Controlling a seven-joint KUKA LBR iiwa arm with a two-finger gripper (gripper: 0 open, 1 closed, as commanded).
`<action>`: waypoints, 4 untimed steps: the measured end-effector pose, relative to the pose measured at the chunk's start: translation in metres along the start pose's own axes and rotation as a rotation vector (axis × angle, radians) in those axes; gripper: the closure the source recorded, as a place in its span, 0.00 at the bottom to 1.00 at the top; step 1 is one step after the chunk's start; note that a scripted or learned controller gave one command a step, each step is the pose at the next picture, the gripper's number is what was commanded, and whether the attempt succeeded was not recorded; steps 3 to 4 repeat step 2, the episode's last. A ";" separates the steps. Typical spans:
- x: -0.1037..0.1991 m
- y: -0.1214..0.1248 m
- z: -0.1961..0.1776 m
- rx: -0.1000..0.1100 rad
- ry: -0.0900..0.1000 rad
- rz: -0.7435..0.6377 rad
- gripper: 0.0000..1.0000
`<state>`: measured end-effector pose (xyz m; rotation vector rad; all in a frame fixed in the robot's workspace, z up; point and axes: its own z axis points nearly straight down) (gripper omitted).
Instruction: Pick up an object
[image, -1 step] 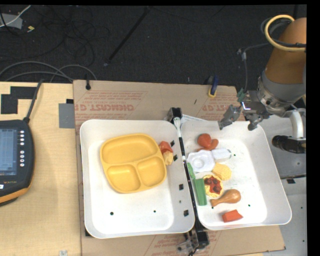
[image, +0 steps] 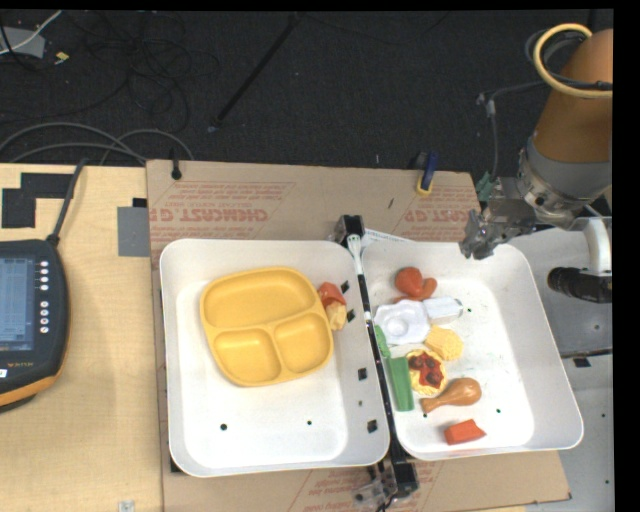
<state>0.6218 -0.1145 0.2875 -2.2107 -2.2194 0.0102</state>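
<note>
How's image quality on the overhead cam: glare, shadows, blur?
Camera view: even lighting and soft shadows; the white bins read bright but keep detail, the yellow tray shows mild sheen. The background above the bench is very dark. The gripper at the right bin's top corner looks small and slightly soft. The toy drumstick stays sharp.

My arm (image: 572, 110) is a fat rounded body, orange band up top with a pale yellow ring at its rim, grey below. A thin dark cable hangs beside it. My gripper (image: 482, 240) is dark grey metal, small and blocky, details too blurry.
</note>
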 end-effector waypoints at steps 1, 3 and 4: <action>0.037 -0.107 -0.044 -0.005 0.000 0.001 1.00; 0.111 -0.136 -0.057 -0.004 0.000 -0.005 1.00; 0.111 -0.136 -0.057 -0.004 0.000 -0.005 1.00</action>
